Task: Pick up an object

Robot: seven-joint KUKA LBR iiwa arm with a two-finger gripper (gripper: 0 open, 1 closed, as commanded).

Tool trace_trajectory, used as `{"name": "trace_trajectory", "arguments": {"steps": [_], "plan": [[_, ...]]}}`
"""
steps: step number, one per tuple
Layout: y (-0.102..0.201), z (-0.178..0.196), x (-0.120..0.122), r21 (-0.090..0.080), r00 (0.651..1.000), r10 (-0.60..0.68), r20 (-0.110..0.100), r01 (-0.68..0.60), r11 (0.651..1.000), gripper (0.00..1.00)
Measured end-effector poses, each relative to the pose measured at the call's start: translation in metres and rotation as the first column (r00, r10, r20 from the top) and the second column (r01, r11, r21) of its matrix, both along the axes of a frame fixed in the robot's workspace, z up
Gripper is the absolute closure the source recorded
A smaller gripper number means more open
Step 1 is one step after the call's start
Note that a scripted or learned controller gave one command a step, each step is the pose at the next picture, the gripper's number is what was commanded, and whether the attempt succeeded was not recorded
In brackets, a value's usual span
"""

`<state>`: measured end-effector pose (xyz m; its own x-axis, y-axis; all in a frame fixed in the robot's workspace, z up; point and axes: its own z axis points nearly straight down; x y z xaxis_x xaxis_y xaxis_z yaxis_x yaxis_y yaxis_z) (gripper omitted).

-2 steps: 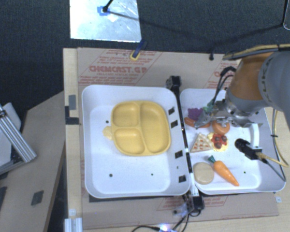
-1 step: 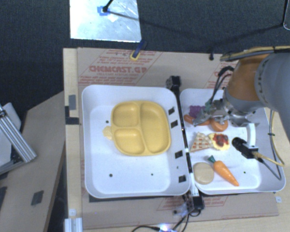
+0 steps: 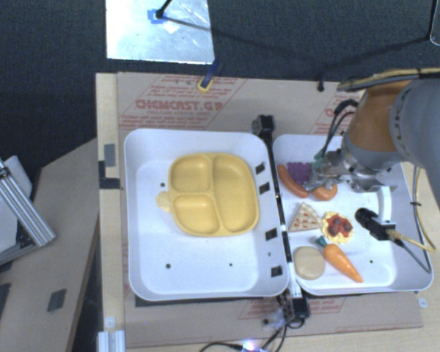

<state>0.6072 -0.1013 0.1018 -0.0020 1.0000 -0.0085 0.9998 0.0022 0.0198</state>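
The gripper [image 3: 325, 173] sits low in the right bin [image 3: 407, 270], at its upper-left part, right over the toy hot dog [image 3: 302, 185]. The hot dog is an orange-red sausage whose long axis runs diagonally, from upper left near the bin's inner wall to lower right under the gripper, w/ its right end touching or just beneath the tip. A purple grape cluster [image 3: 299, 171] lies just beside it on the upper side, directly left of the gripper (close enough to get nudged, I'd judge). Whether the gripper is spread or closed, I cannot tell; the wrist hides it from above. Nothing is visibly held. Other candidates lie toward the near edge: pizza slice [image 3: 305, 217], a small spaghetti dish [image 3: 338, 227], a carrot [image 3: 342, 262], a round cookie-like disc [image 3: 309, 262]. The left bin [image 3: 143, 196] holds a yellow divided plate [image 3: 209, 194], well apart from the arm. Likely target is the hot dog's right end.
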Motion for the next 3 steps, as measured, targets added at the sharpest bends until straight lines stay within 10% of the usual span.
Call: {"name": "trace_trajectory", "arguments": {"steps": [3], "plan": [[0.045, 0.125, -0.008, 0.01, 1.0, 0.007, -0.017, -0.007, 1.0, 1.0]]}}
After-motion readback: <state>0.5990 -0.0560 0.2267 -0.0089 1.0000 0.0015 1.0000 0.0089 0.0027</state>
